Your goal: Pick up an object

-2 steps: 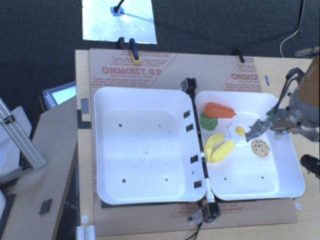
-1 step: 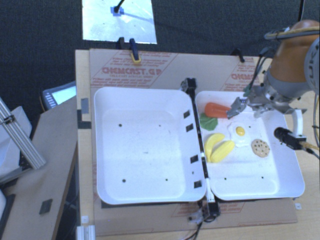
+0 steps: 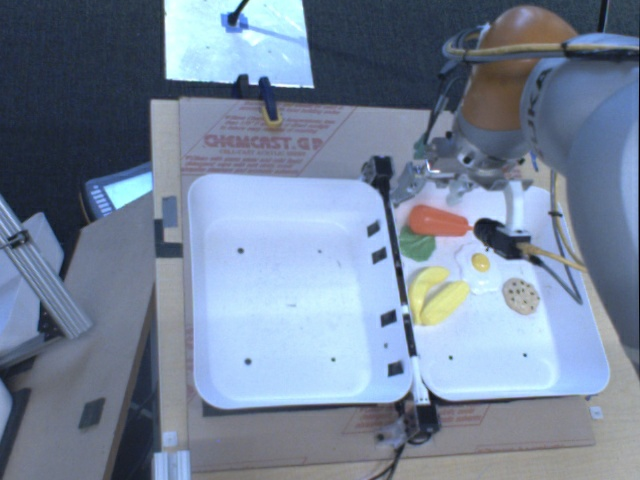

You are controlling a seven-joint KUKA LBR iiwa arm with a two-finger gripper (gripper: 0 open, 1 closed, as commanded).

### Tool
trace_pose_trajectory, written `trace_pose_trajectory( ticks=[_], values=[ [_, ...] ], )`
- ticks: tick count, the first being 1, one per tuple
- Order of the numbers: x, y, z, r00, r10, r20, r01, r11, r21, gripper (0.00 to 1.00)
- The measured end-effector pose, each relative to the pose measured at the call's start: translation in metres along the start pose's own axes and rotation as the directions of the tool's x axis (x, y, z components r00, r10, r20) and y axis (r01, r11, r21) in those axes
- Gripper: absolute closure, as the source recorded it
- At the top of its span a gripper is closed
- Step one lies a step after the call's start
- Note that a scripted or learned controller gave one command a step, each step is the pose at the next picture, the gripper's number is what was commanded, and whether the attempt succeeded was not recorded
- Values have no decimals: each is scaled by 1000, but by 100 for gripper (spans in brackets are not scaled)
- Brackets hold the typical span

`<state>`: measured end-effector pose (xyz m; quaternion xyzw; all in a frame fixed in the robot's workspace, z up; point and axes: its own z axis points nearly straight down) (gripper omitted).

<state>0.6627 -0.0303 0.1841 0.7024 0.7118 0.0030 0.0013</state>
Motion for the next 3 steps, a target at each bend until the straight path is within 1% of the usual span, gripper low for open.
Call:
trace_pose_trajectory(
  ticks=[1, 2, 3],
  values=[
    [59, -122, -42, 1000, 3, -2, -3, 1000, 9, 0],
    [86, -32, -122, 1000, 5, 1, -5, 1000, -11, 0],
    [171, 10, -87, 1000, 2, 0, -2, 1000, 2, 0]
  ],
)
